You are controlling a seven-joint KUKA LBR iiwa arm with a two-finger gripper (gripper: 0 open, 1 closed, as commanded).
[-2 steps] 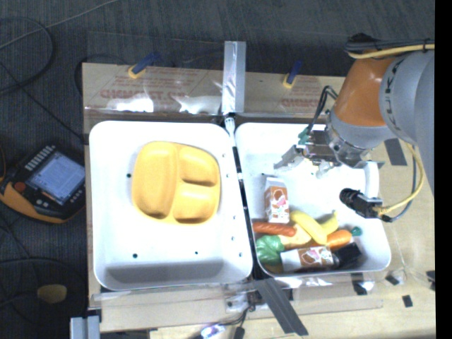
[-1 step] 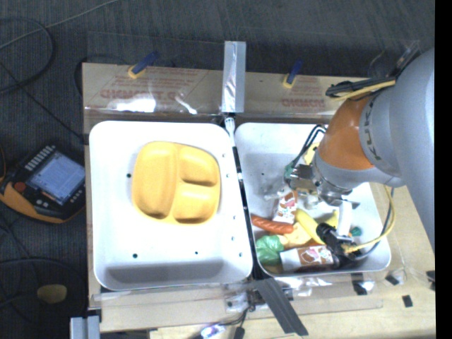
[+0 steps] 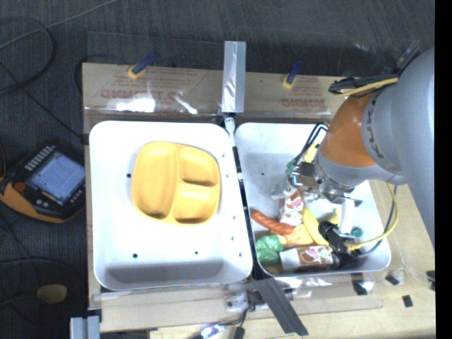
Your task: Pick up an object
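We see the claw (image 3: pixel 319 198) lowered into the right bin (image 3: pixel 265 143), though we cannot tell whether it grips anything (the wrist hides it). Just beneath and left of it lie a carrot (image 3: pixel 270 222), green vegetable (image 3: pixel 268 246) and small packet (image 3: pixel 293 205); the yellow divided tray (image 3: pixel 176 182) sits well left.

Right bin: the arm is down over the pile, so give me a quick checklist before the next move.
1. Arm over the right bin: ok.
2. Hand above the pile at the bin's near end: ok.
3. Item seen between the hand's fingers: cannot tell.
4. Orange carrot-like piece and green piece lie uncovered: ok.
5. Items spaced apart for a clean pick: not ok, they crowd together.
6. Yellow tray lies in the left bin: ok.
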